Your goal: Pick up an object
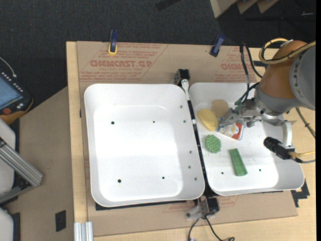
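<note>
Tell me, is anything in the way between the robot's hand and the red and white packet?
Nothing visible is. The hand sits right over the red and white packet in the right bin. The yellow piece and green ball lie beside it.

- On the brown cardboard sheet (150, 54) under the bins, behind the left bin (100, 99), we read red print "CHEMCAST G P"; the last letters are not sure.
- Under this word there are smaller red lines, too small for us to read.
- Behind the right bin (200, 92) the same red print begins again; we see only the first letters, about "CHEM", the rest is cut off by the arm (288, 79).
</note>
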